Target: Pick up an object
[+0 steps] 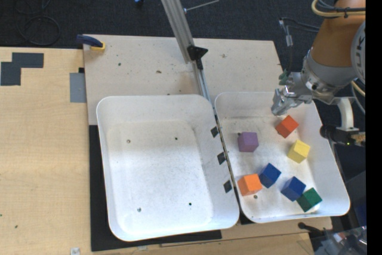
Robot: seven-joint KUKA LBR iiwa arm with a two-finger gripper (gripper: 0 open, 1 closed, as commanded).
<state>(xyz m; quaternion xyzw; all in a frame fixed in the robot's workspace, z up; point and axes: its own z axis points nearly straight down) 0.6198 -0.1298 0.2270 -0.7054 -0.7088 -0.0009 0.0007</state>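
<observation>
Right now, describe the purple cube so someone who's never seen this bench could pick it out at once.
Find the right-hand white bin, the one that holds the coloured blocks. The purple cube sits near its left wall, about midway along it, apart from the other blocks. It is the sole purple block and the one closest to the divider between the two bins.

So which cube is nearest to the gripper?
The red-orange cube, just below the gripper at the right bin's far end; the other cubes lie farther.
</observation>
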